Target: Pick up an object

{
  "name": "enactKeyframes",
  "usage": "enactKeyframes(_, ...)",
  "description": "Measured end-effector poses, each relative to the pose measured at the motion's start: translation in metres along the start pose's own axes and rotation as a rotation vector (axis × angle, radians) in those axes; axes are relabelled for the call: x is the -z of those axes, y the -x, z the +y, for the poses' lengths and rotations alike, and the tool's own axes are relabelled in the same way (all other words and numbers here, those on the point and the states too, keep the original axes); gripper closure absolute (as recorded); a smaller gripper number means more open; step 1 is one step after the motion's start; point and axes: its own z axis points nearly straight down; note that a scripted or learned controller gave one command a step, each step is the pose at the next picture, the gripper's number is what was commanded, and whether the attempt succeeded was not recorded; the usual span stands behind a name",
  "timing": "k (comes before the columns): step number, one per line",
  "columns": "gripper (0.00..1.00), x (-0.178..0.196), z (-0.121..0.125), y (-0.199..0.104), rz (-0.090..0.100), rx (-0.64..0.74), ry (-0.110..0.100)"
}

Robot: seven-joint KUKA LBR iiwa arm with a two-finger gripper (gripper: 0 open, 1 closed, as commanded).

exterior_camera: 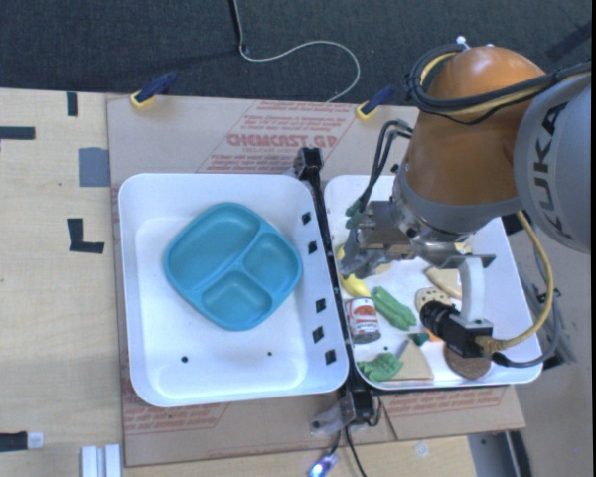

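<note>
Small can (364, 320) with red label, text unreadable, right bin (517, 371), jaws state cannot be told

The tabletop (40, 266), pale wood with black marks, bears a printed cardboard sheet (268, 142). Two white bins sit on the sheet side by side: left bin (144, 296), right bin (517, 286).

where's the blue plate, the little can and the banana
blue plate (232, 263): camera view, on its central divider
little can (364, 320): camera view, on its label
banana (354, 285): camera view, on its yellow middle
</note>
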Motion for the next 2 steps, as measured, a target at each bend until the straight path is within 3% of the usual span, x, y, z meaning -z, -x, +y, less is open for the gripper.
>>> enactKeyframes(1, 1.00, -0.025, 0.000, 0.019, 0.001, 0.005, -0.002)
enactKeyframes(2, 1.00, 0.020, 0.000, 0.010, 0.003, 0.009, 0.004)
